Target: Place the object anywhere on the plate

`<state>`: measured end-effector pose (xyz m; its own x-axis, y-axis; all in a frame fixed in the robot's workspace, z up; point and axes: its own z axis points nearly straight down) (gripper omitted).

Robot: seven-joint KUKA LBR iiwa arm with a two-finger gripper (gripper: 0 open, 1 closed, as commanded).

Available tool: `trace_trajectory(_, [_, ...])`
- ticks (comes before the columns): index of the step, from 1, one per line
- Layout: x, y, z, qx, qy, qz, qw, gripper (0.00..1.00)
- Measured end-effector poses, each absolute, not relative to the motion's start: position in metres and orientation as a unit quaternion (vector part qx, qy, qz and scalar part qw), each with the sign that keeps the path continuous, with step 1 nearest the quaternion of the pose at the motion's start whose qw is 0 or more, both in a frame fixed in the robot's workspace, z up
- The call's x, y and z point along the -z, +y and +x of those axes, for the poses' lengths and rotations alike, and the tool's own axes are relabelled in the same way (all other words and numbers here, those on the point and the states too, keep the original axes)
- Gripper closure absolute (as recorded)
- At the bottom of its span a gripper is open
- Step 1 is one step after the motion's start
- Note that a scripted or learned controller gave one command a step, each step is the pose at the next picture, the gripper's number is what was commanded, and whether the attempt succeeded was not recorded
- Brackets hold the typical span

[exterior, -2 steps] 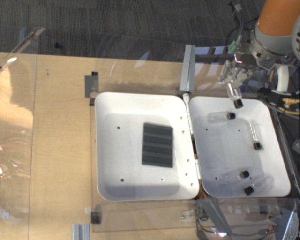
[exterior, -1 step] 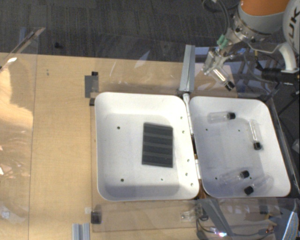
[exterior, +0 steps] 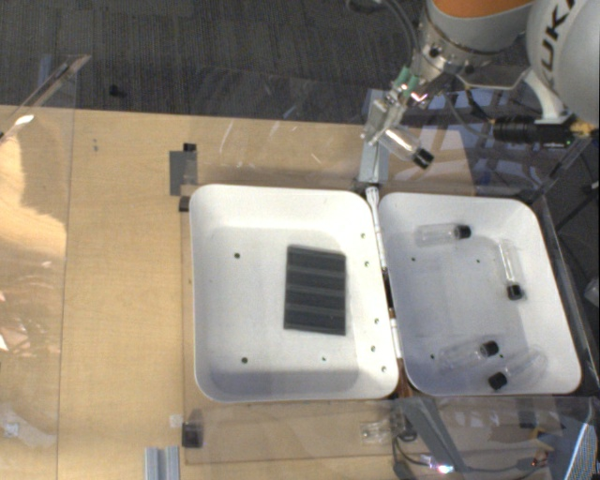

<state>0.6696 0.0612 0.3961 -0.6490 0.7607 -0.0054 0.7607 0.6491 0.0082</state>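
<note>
The pincer [exterior: 401,131] hangs above the worktop [exterior: 112,281] just behind the seam between the 2 white bins, and it appears to grip a clear vial with a black cap [exterior: 412,150] between its fingers, the cap pointing down and to the right. The vial looks light, stiff and smooth, so it would likely slip if squeezed near an end; a hold across the middle of the clear tube seems safest, and the material may crack under a hard drop. The dark ridged plate [exterior: 316,289] lies flat in the middle of the left bin [exterior: 216,356], well apart from the vial. 4 similar vials lie scattered in the right bin [exterior: 553,366]. The arm [exterior: 478,14] reaches in from the upper right, its orange band high at the frame's top edge, wrist tilted down and left toward the bins.
</note>
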Motion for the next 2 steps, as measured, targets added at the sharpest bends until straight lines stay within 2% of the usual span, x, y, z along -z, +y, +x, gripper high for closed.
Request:
trace_trajectory(1, [-0.403, 0.101, 0.665, -0.0023, 0.988, 0.157, 0.005, 1.00])
trace_trajectory(2, [-0.361, 0.139, 0.651, -0.0018, 0.991, -0.131, 0.006, 1.00])
